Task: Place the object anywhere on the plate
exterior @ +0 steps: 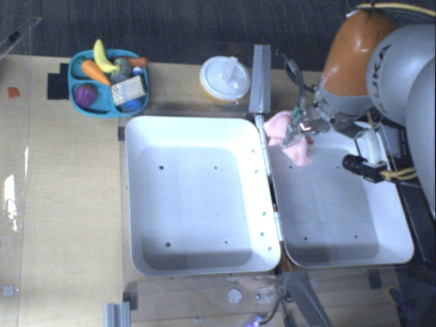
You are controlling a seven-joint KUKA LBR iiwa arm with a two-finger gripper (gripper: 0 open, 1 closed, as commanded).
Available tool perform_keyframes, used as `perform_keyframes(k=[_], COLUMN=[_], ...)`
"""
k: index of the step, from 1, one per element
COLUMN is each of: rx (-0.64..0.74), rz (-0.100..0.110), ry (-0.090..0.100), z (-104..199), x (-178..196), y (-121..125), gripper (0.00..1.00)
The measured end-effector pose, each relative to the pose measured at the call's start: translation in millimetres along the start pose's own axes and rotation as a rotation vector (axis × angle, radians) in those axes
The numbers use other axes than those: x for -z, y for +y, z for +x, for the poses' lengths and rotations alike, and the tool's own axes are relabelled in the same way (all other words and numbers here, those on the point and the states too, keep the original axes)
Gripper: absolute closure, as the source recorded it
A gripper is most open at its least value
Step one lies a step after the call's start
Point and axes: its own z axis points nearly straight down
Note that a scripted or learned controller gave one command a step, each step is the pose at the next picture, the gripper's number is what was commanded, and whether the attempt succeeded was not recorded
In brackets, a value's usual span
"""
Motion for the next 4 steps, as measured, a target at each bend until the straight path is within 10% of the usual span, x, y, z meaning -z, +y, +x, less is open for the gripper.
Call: perform_keyframes(k=[1, 4], rx=[0.008, 1.215], rz=[-0.002, -0.007], ry=[0.000, 0.001], z=[0.8, 148.4], x=[40.1, 44.0], y=[2.8, 19.4], gripper=[1.00, 1.00])
